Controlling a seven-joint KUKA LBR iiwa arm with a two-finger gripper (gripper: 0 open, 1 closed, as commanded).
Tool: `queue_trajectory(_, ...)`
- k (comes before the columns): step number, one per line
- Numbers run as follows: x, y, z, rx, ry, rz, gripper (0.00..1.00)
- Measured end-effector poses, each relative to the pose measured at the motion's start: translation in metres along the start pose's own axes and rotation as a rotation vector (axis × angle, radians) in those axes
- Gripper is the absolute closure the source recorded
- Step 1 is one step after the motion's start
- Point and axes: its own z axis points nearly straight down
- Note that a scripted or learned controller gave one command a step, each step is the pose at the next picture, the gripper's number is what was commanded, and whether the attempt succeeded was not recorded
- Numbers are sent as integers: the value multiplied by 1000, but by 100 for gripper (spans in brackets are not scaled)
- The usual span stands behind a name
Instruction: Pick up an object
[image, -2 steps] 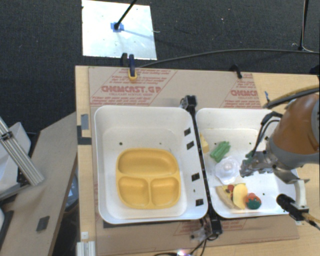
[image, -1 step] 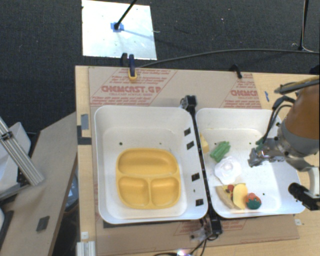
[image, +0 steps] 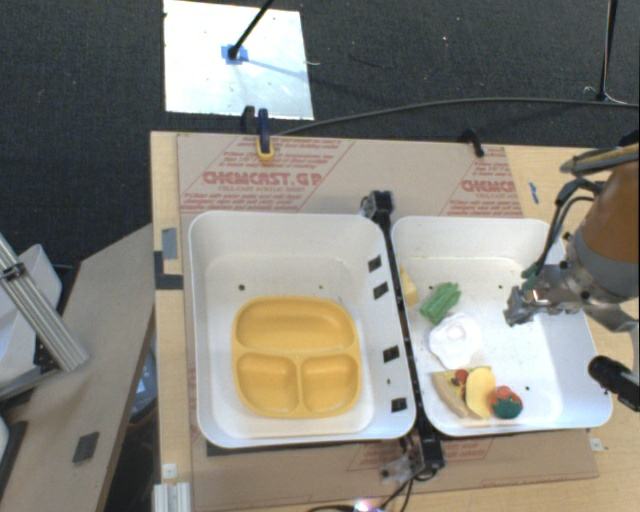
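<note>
A yellow divided tray (image: 296, 355) sits in the white left bin (image: 215, 260). The right bin (image: 570, 385) holds a green piece (image: 440, 300), a white one (image: 455, 342), and what may be red-and-yellow toys (image: 490, 393).

Two bins sit side by side on the counter (image: 330, 165): a divided tray (image: 296, 355) in the left bin (image: 215, 300), toy foods (image: 470, 375) clustered in the right bin (image: 570, 390).

Grey robot arm (image: 603, 285), wide orange band just above the tool (image: 522, 303), small silver and black tool, thin black cables beside it
</note>
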Motion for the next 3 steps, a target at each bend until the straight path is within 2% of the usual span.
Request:
queue_trajectory(2, 88, 37, 15, 3, 3, -5, 100)
queue_trajectory(3, 135, 61, 4, 2, 3, -5, 100)
